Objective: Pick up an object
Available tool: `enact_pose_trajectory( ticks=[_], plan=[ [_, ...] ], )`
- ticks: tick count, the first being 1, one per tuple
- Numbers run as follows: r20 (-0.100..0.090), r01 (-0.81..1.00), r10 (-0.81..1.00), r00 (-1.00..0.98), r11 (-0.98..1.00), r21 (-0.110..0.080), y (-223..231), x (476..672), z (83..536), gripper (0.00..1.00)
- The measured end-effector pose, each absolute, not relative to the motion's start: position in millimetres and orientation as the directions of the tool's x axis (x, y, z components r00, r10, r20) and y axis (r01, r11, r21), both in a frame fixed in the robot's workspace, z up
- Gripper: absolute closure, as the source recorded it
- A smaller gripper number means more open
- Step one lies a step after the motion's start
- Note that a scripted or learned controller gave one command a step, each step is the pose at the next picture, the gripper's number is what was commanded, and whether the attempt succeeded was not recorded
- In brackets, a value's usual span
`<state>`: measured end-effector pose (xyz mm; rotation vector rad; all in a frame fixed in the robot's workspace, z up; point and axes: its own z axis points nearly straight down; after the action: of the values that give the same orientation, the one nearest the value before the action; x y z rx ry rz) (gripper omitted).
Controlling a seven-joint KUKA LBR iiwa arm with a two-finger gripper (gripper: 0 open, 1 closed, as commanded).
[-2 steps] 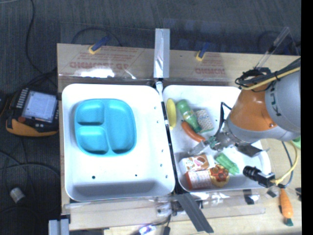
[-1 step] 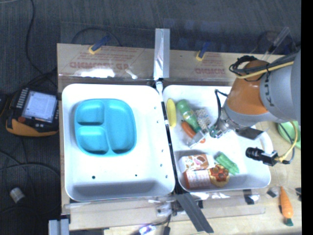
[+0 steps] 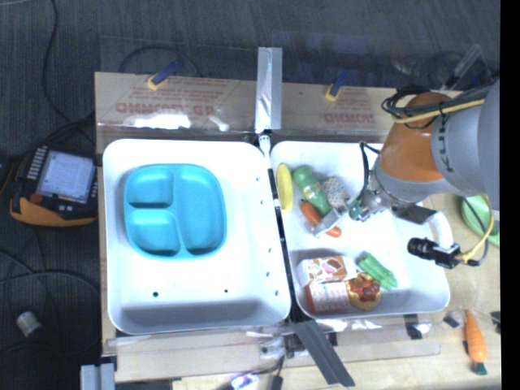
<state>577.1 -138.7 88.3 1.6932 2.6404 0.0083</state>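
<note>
While the left shallow white bin (image 3: 114, 299) holds a turquoise divided plastic tray (image 3: 174, 209), the right white bin (image 3: 422, 295) carries a yellow banana (image 3: 284, 185), green bottle (image 3: 311, 188), orange carrot (image 3: 310, 212), green pepper (image 3: 376, 270) and red-labelled packet (image 3: 327, 287). Near the bottle, the pincer (image 3: 360, 209) hangs low; whether it grips anything cannot be told. Bare floor shows at centre right.

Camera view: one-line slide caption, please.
KUKA arm's gripper lowered into the right bin beside toy food, with a blue divided tray in the left bin.
</note>
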Motion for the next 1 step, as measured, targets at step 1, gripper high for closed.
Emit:
enact_pose_trajectory(
  ticks=[1],
  plan=[
    [0.002, 0.795, 0.795, -0.607, 0.607, -0.003, -112.2, 585.1, 138.9, 0.0]
  ],
)
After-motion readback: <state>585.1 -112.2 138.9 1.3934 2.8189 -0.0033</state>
